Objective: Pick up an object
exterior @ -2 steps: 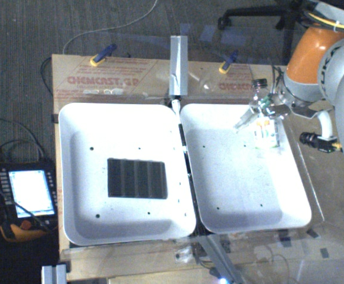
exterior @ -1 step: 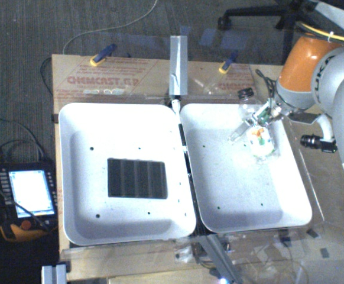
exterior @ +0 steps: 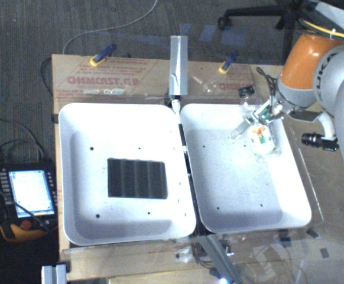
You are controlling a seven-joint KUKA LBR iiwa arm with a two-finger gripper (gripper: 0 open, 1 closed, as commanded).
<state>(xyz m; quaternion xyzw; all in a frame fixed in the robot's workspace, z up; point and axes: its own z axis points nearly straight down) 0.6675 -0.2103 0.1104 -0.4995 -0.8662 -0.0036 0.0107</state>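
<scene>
Gripper (exterior: 256, 123): over the right bin's 1 o'clock corner; whether it grips anything cannot be told.
Object (exterior: 261, 139): small white item with an orange spot, just beside the gripper at its 5 o'clock, in the right bin (exterior: 243, 215).
Arm (exterior: 311, 70): enters from 2 o'clock.
Left bin (exterior: 83, 218): holds a dark ridged rectangle (exterior: 136, 178) at centre.
Handheld screen (exterior: 29, 192): on the floor at 9 o'clock.

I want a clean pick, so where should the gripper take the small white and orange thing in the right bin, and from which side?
Probably from above, across the narrower width of the white and orange object. It lies flat near the right bin's far right corner; its exact shape is too blurred to tell.
</scene>
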